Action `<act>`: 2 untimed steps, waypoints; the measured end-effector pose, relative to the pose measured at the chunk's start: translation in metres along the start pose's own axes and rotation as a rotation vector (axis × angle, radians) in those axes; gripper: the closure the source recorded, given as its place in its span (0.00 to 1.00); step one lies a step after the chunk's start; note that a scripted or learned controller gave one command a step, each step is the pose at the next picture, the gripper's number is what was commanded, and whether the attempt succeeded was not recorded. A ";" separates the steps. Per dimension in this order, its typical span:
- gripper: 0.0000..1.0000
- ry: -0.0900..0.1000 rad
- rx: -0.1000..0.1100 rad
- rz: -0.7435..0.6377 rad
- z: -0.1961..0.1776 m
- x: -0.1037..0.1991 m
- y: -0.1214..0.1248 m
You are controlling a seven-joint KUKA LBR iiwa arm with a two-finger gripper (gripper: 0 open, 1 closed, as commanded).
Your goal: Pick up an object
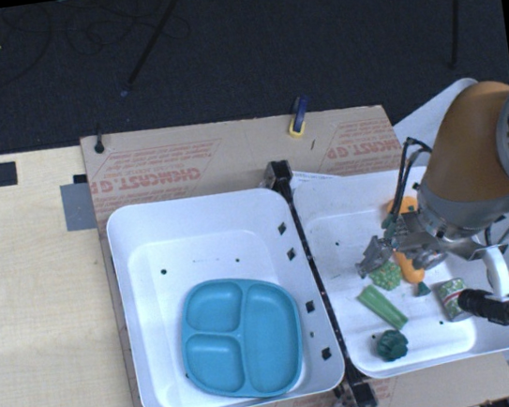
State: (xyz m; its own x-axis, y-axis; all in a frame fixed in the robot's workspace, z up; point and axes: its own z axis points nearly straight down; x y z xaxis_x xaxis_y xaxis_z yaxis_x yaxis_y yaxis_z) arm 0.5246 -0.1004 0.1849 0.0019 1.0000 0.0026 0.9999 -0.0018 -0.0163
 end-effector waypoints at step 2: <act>0.00 0.000 -0.007 -0.002 0.055 0.003 -0.005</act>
State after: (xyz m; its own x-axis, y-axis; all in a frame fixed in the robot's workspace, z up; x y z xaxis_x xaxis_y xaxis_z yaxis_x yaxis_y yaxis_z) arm 0.5191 -0.0975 0.1296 -0.0002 1.0000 0.0022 1.0000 0.0003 -0.0095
